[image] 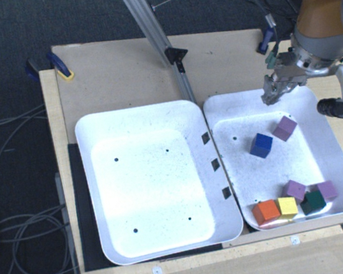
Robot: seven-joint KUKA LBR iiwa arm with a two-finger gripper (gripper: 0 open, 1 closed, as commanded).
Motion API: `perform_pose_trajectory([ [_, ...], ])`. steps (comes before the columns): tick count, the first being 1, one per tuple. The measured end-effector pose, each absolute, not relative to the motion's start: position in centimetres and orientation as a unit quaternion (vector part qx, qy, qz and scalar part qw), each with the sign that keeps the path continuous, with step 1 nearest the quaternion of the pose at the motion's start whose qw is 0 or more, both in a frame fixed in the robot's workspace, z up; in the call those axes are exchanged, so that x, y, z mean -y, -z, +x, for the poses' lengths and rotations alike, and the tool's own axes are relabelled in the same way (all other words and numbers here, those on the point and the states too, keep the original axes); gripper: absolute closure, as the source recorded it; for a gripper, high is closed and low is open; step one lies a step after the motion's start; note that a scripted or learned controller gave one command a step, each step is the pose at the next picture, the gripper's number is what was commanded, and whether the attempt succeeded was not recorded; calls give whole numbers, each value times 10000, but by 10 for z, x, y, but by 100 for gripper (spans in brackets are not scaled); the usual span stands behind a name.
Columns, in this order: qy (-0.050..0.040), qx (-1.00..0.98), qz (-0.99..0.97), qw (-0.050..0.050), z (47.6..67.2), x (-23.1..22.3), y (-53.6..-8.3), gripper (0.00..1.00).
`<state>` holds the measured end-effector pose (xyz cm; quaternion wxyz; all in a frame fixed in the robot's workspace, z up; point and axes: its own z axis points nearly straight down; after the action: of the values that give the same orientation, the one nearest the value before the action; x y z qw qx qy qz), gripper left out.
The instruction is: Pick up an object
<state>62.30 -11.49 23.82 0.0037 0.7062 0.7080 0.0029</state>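
Your claw point(275, 92) hangs over the far rim of the right bin point(339, 158); whether it is released or clenched, you cannot tell. In that bin, a purple block point(284, 128) lies near the claw with a blue block point(261, 145) just beside it. Along the near wall sit orange point(266, 211), yellow point(288, 206), green point(312, 202) and two more purple blocks point(295, 189). The left bin point(94, 177) shares the desk point(116, 71).
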Motion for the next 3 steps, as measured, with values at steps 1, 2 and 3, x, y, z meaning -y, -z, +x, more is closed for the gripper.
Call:
perform_pose_trajectory([
  [1,-26,-7077,7065,35,625,115,-293,100],
  [2,-4,-7090,7052,-11,609,67,-294,100],
  [3,4,-7088,7054,-21,589,25,-276,100],
])
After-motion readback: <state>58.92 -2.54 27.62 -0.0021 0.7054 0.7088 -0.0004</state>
